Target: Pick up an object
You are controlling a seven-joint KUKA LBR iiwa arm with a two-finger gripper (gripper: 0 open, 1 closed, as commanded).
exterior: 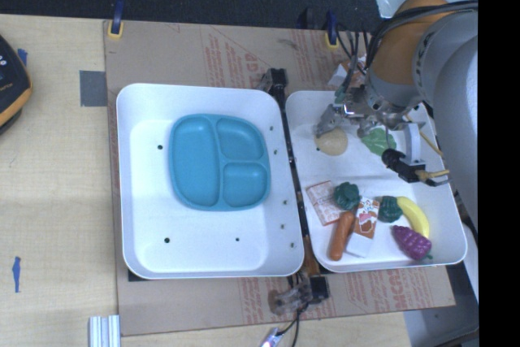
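Note:
My gripper hangs over the far end of the right bin, at the tip of the grey arm with the orange band. Just below it lies a beige rounded object, touching or nearly touching the gripper's left side. A light green leafy piece lies to the right of it, partly under the wrist. Nearer the front of the bin are a dark green broccoli, an orange carrot, a yellow banana and a purple fruit.
The left bin holds a blue divided plate. In the right bin also lie a printed card, a small carton and a green pepper. A black part juts out beside the arm.

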